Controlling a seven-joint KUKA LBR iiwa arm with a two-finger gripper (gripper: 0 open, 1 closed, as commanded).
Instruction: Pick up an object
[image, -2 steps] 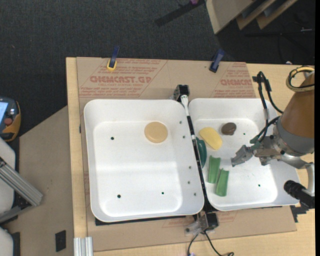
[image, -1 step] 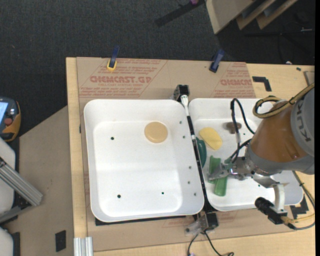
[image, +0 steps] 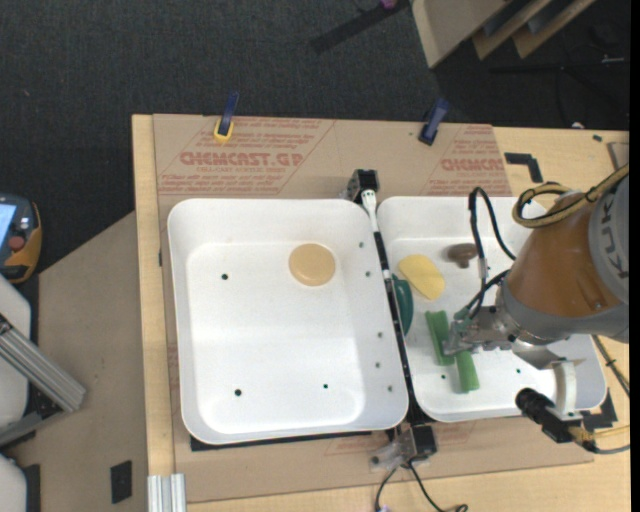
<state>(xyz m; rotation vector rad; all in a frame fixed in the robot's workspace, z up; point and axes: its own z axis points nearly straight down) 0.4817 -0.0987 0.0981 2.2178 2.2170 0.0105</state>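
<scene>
**Tool descending on the green block in the right bin**

The tool (image: 462, 338) is reaching low into the right shallow white bin (image: 500, 400), at the end of the grey arm with the orange band (image: 560, 265), which is coming in from the right of the view. Whether it is released or clenched cannot be told from this slanted overhead angle, because the wrist housing is covering much of it.

Directly under and just ahead of the tool, a long green rectangular block (image: 452, 352) is lying flat on the bin floor, its far end pointing away up the bin and its near end sticking out below the tool. The tool appears to be touching or nearly touching the block's middle; nothing is showing it lifted.

Beyond the tool, further up the bin, a pale yellow rounded lump (image: 423, 276) is sitting, with a dark teal curved piece (image: 402, 302) just beside it against the dividing wall. A small brown object (image: 461, 255) is lying further off still. Well away, across the divider, a tan round disc (image: 313, 265) is resting in the left white bin (image: 260, 400), both bins sitting on the cardboard-covered worktop (image: 300, 150).

By my judgement the approach-and-grasp step is underway, with the green block as the likely target. The next move is calling for a firm closure across the block's narrow width, then a straight lift clear of the bin.
</scene>
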